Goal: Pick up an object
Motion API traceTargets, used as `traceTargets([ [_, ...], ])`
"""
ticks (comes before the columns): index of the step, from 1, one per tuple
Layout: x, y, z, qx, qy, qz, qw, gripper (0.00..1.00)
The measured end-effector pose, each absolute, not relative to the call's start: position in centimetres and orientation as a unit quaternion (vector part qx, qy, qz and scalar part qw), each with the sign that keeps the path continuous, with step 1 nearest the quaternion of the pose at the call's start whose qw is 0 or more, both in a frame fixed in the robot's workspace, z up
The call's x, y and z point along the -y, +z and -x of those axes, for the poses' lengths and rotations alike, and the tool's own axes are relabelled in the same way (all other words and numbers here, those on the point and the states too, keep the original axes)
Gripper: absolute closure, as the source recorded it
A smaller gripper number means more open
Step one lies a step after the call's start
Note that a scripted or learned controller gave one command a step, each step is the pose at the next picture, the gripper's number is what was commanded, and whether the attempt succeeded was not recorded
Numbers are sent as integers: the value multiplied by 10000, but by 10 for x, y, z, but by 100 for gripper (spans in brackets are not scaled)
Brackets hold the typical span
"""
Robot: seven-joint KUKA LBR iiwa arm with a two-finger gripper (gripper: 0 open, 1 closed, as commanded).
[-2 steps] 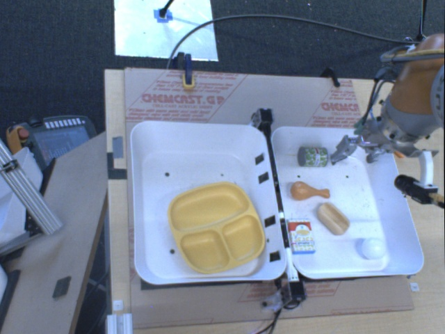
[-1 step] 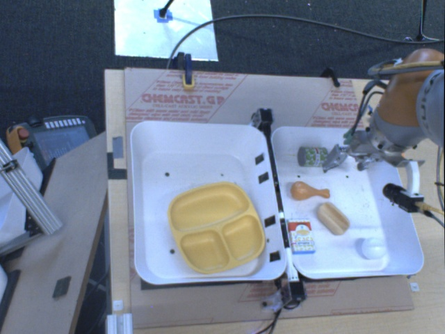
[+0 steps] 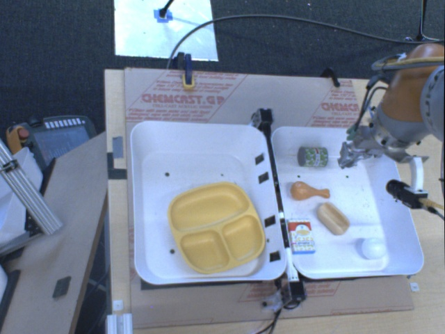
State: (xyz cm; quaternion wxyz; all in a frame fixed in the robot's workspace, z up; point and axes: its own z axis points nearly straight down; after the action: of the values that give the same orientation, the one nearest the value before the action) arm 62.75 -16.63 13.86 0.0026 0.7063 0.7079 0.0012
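Note:
The right bin [image 3: 398,223] holds a small green-labelled can [image 3: 313,156] lying on its side at the back, an orange drumstick-shaped toy [image 3: 308,191], a tan bread-roll toy [image 3: 333,218], a small red and white carton [image 3: 301,235] by the divider, and a white ball [image 3: 372,248] at the front. My gripper [image 3: 348,156] hangs over the back of the right bin, just right of the can, with nothing visibly held.
The left bin [image 3: 149,186] holds a yellow three-compartment tray [image 3: 215,225]. A black divider with clips [image 3: 272,186] runs between the bins. The orange-banded arm [image 3: 410,96] comes in from the upper right. A black cable crosses the back of the bench.

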Motion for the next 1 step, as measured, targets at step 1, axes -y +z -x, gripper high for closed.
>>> traceTargets([
  [1, 173, 198, -636, -7083, 20, -7059, 40, 100],
])
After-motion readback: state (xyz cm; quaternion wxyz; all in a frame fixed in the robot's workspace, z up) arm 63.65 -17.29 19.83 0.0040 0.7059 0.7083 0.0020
